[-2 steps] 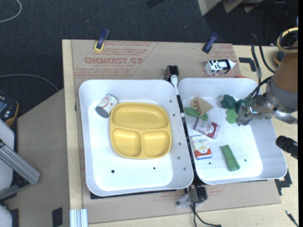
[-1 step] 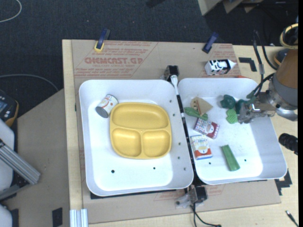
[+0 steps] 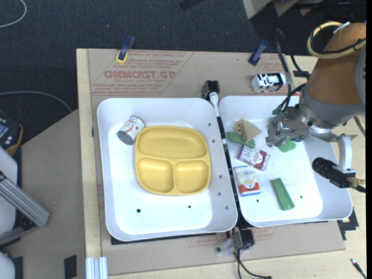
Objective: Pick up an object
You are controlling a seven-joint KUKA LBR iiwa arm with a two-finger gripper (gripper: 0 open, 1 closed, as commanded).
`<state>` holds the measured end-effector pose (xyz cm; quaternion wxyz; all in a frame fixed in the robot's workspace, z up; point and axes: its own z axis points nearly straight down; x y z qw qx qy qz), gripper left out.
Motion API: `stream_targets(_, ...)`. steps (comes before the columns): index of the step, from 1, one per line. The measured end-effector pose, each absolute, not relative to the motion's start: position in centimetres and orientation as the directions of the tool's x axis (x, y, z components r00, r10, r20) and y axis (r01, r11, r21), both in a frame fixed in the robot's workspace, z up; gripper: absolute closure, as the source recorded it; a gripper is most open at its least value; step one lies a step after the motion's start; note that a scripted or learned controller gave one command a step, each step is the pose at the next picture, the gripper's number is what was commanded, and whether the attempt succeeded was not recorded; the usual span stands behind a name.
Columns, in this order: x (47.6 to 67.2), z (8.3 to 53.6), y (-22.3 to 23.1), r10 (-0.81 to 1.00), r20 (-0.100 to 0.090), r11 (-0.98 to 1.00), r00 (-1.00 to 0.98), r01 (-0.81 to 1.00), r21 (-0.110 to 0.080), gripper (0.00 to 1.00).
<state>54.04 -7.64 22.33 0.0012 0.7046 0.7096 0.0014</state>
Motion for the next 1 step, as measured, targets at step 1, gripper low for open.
stream_targets(1, 55.02, 23.11, -2.29, 1.0, 0.001, 0.007, -0.007, 1.0, 0.004, 1.0)
